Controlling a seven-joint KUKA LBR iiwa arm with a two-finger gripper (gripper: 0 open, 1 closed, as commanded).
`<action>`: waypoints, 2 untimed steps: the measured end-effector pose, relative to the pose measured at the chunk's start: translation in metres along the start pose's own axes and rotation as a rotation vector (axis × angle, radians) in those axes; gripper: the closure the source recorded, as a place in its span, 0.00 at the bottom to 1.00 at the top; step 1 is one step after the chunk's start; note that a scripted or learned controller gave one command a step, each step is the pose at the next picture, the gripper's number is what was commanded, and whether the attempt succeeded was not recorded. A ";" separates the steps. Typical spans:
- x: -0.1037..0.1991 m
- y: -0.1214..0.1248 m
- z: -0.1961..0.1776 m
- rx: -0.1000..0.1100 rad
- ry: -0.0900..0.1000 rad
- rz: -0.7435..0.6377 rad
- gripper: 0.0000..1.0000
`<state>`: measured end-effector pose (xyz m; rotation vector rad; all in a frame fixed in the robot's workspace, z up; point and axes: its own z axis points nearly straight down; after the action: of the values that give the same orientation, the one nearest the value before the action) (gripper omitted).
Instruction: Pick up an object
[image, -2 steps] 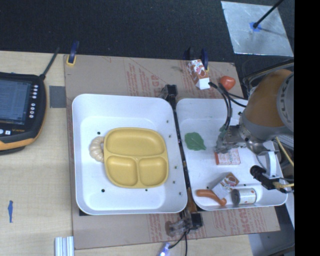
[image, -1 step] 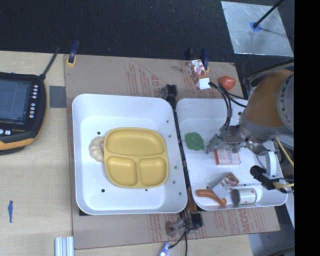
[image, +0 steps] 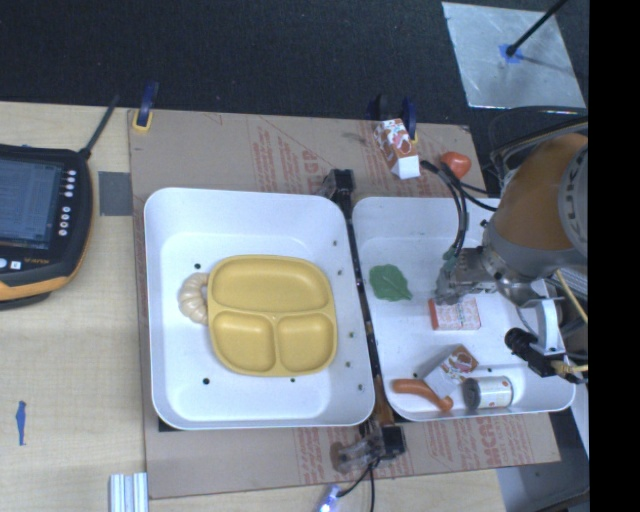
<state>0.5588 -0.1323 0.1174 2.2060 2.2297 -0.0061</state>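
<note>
Just below the gripper (image: 462, 285), at the right-hand white bin's (image: 420, 225) centre right, lies a small red-and-white flat packet (image: 457, 316); whether the jaws are spread or pressed together I cannot tell. Left of the packet sits a green leaf-shaped piece (image: 390, 283), well apart. Lower down, crowding the bin's bottom edge, are a small grey-and-red wrapped item (image: 452, 364), a white cylindrical can (image: 489, 391) and an orange curved sausage-like toy (image: 422, 393). Open floor remains in the bin's upper left. Across the divider, the left white bin (image: 180, 400) holds a yellow three-compartment plastic plate (image: 272, 313) with a beige lumpy piece (image: 192, 297) touching its left rim
</note>
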 end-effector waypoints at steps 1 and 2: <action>0.000 0.000 0.000 0.000 0.000 -0.001 0.00; -0.005 -0.005 0.022 -0.004 0.003 0.005 0.00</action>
<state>0.5537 -0.1371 0.0952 2.2112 2.2234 0.0013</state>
